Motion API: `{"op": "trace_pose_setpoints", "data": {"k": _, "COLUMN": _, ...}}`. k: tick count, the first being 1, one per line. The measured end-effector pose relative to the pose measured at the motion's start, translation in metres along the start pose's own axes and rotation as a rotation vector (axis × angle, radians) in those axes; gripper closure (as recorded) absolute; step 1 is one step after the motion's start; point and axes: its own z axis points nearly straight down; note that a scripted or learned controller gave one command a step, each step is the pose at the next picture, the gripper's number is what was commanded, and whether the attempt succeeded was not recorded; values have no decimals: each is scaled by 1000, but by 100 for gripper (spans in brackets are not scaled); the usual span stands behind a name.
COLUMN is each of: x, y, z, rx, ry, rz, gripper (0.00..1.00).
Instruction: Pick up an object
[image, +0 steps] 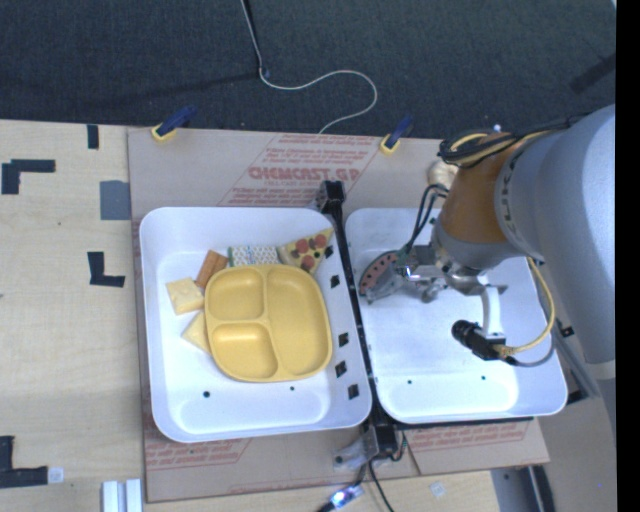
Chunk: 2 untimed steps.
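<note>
My gripper is low in the right bin, close to its left wall, with the grey arm and its orange band above it. At the gripper's tip lies a small round brown-grey object; whether it is between the fingers is hidden by the wrist. The left bin holds a yellow divided plate. Around the plate's far and left edges lie a pizza-slice toy, a patterned flat piece, an orange-brown block and pale cracker squares.
A black divider runs between the two bins. A black cable fitting hangs from the wrist over the right bin's floor. Both bins sit on a cardboard sheet held by clips at its far edge.
</note>
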Motion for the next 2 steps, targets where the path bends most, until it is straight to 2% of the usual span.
{"op": "trace_pose_setpoints", "data": {"k": 1, "x": 0, "y": 1, "z": -11, "rx": -2, "ry": 0, "rz": -1, "gripper": 100}}
{"op": "trace_pose_setpoints", "data": {"k": 2, "x": 1, "y": 4, "z": -75, "rx": -7, "ry": 1, "rz": 0, "gripper": 100}}
